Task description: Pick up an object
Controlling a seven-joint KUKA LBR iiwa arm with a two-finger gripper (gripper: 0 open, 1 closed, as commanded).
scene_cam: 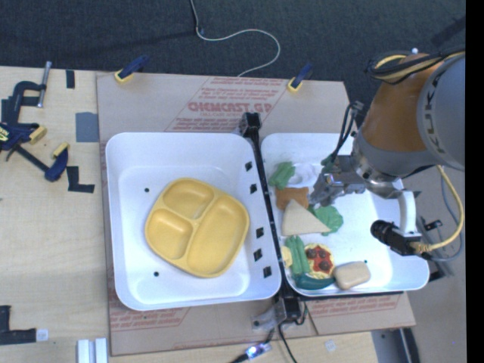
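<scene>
The right bin (pixel 393 278) holds several toy foods: a green leafy piece (pixel 283 174), a brown piece (pixel 292 197), a pale wedge (pixel 302 221), a second green piece (pixel 331 218), a plate of green, red and yellow food (pixel 310 262) and a tan bun (pixel 352 274). My gripper (pixel 327 191) reaches down into this bin, just above the second green piece and beside the wedge. Nothing shows between its fingers.
The left bin (pixel 125 203) holds a yellow divided tray (pixel 197 226). A black divider (pixel 261 195) runs between the bins. Blue clamps (pixel 30 138) lie on the bench at the left. A white cable (pixel 234 36) loops behind the bins.
</scene>
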